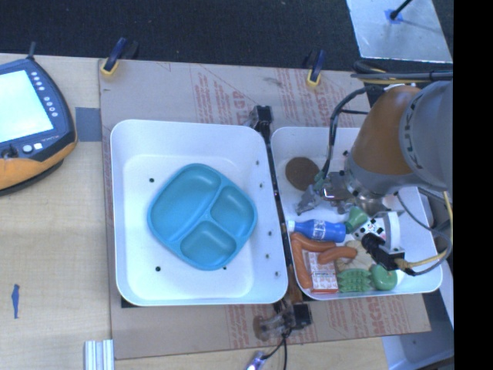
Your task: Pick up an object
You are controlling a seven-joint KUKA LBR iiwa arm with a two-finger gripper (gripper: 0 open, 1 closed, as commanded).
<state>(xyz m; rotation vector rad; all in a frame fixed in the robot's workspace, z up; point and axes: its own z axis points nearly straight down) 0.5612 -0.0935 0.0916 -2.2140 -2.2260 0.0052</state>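
The arm (397, 141) covers the upper middle of the right bin (431, 280), and its gripper (317, 199) is too small and shadowed to tell how the jaws stand. Just at the gripper's 5 o'clock lies one blue bottle (320, 229), near one brown disc (301, 172) at 11 o'clock; the clutter at the bin's 6 o'clock blurs together. The left bin (127, 230) holds one blue divided plate (202, 216).

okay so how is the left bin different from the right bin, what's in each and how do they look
The left bin holds a single thing, a blue divided plate, lying flat near its middle; the right bin holds a crowded pile, including a blue bottle and a brown round object. The left bin shows whole, while the arm covers part of the right bin, with the gripper down over its clutter. Both are shallow and white.
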